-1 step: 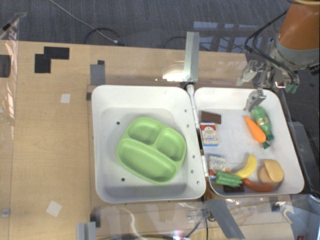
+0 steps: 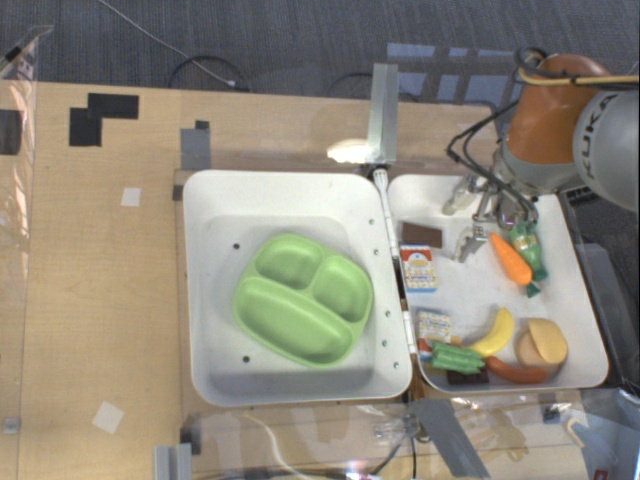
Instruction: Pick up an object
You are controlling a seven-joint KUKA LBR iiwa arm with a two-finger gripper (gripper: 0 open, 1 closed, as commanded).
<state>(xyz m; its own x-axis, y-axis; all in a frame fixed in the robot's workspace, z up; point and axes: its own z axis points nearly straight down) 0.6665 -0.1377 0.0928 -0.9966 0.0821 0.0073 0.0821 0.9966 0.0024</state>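
We are looking down on a wooden desk [image 2: 110, 298] bearing two shallow white bins side by side. The left bin [image 2: 210, 368] is carrying a green divided plate [image 2: 303, 298], lying flat near its middle with three compartments facing up.

The right bin [image 2: 580, 298] is holding the loose objects. Along its edge at 9 o'clock we are noting a dark brown block [image 2: 421, 234], and just below it a small white carton with red and blue print [image 2: 418, 268]. Toward 7 o'clock a second small printed packet [image 2: 433, 324] is lying beside a green piece [image 2: 457, 356], which is resting on something dark that we cannot make out. A yellow banana [image 2: 494, 333] is curving between the green piece and a tan round item [image 2: 541, 344] at 5 o'clock; a reddish sausage-shaped item [image 2: 518, 371] is lying along the rim at 6 o'clock, touching the banana's lower end.

The arm [image 2: 560, 118] is reaching in from 2 o'clock, its orange band showing above the wrist. The gripper [image 2: 478, 230] is hanging low over the bin's upper half, and its jaws are standing apart with nothing between them. An orange carrot [image 2: 511, 260] with green top is lying just beside the gripper, at its 4 o'clock; we cannot tell whether a fingertip is touching it.
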